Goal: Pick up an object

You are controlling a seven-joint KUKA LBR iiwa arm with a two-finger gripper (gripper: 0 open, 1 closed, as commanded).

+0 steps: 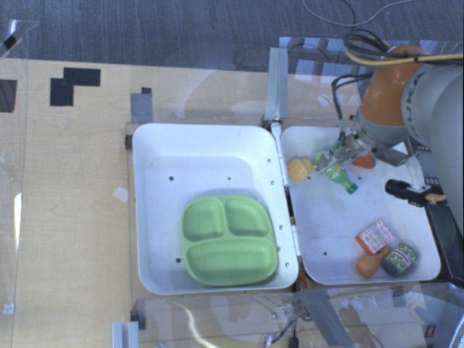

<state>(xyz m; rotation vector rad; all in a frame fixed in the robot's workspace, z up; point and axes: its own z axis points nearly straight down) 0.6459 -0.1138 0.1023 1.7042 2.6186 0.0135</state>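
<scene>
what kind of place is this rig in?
Likely a robotics lab: an arm reaching over two white bins holding toy items such as a green divided plate, with loose cables on grey carpet behind the bench.

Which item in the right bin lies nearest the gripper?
The green bottle, right under the gripper. The yellow item lies farther left; the red packet sits near the front.

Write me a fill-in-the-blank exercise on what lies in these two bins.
1. The green three-compartment plastic plate lies in the ____ bin.
2. The round yellow object sits near the right white bin's ____ wall.
3. The orange carrot-shaped toy touches a red-and-white ____.

Missing words: left; left; packet
</scene>
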